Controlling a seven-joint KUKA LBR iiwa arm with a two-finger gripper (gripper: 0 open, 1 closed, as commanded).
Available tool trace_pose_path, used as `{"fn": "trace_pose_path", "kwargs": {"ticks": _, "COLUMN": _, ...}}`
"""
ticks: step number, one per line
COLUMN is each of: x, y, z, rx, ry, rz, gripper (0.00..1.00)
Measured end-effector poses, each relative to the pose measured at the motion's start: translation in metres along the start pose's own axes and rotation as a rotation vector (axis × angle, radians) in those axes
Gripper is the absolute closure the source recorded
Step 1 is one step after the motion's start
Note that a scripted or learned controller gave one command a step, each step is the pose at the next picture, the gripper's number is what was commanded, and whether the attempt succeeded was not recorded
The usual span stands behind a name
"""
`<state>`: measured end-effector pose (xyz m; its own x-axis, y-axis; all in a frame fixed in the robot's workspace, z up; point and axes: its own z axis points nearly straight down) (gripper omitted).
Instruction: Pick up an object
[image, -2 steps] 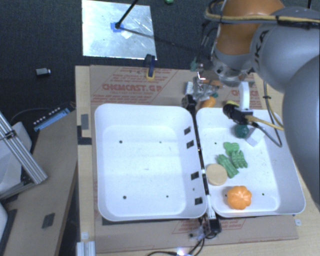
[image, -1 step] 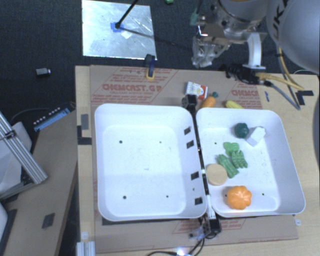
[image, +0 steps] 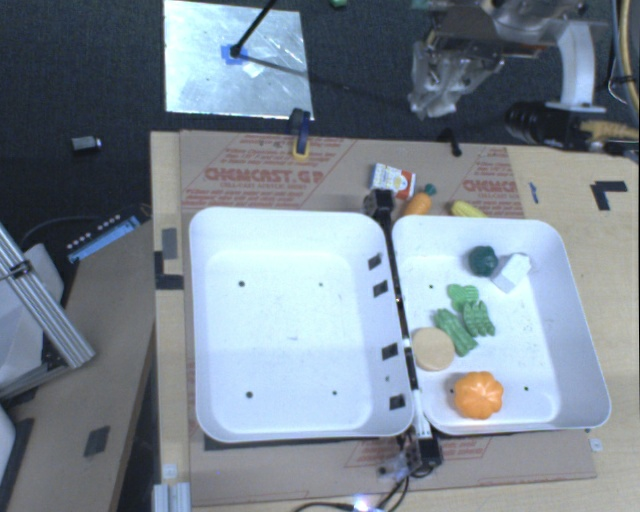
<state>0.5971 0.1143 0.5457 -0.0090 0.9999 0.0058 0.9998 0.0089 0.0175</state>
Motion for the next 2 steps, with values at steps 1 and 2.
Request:
{"fn": "trace_pose_path", "kwargs": {"ticks": 1, "x": -0.075, "y": 0.048, "z": 0.053, "rx": 0.018, "ry": -0.008, "rz": 0.014, "gripper": 1.0}}
{"fn": "trace_pose_path", "kwargs": {"ticks": 2, "x": -0.037, "y": -0.084, "z": 0.134, "rx": 0.03, "ry": -0.005, "rz": 0.002, "gripper": 1.0}}
